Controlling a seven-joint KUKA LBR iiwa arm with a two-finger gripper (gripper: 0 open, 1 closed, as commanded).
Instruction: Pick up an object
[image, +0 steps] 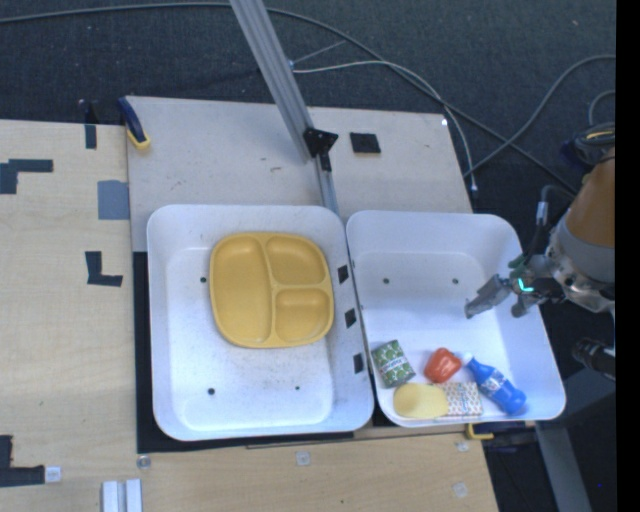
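Two fingers of tool (503, 297) spread, holding nothing, at right bin's (420, 232) three o'clock; blue bottle (497, 387) toward five o'clock.

We see the arm (590, 235) at the right edge, an orange band sitting above a grey, rounded wrist section. Below that, the gripper (500, 298) is dark grey with two slim, angular fingers, and a small bright teal light glows on its body near the wrist.
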